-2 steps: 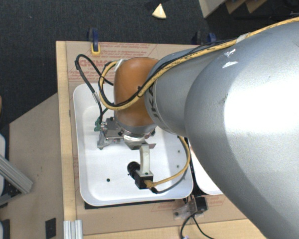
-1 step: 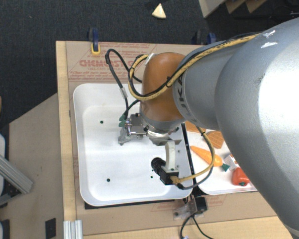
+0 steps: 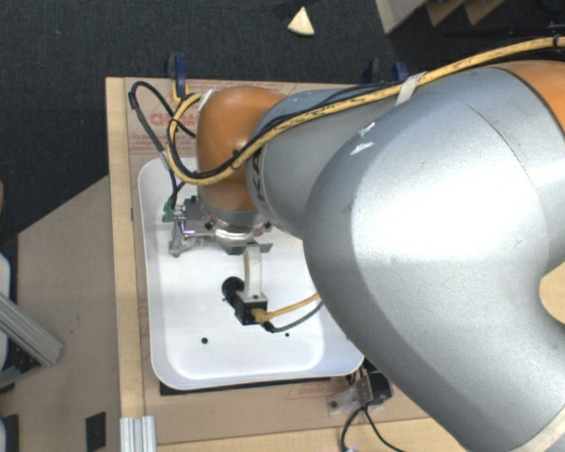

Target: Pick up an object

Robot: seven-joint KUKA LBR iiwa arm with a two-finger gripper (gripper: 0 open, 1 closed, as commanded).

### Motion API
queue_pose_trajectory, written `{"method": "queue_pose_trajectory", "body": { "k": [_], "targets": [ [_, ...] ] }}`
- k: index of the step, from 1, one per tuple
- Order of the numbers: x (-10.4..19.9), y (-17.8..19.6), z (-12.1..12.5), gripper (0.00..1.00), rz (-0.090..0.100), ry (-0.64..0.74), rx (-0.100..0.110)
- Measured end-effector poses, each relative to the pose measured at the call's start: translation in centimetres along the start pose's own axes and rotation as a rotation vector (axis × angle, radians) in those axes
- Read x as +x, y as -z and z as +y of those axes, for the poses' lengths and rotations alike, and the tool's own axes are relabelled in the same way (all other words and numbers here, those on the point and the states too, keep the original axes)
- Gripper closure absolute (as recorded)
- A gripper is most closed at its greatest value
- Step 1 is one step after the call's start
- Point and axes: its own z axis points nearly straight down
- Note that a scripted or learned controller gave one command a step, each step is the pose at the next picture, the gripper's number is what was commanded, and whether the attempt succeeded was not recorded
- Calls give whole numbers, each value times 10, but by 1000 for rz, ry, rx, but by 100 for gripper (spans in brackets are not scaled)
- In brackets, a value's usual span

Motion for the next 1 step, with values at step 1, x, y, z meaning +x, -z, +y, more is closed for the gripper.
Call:
{"method": "queue_pose_trajectory", "body": {
  "k": [1],
  "targets": [
    [-3,13,0,100,0,-6,0]
  ]
}}
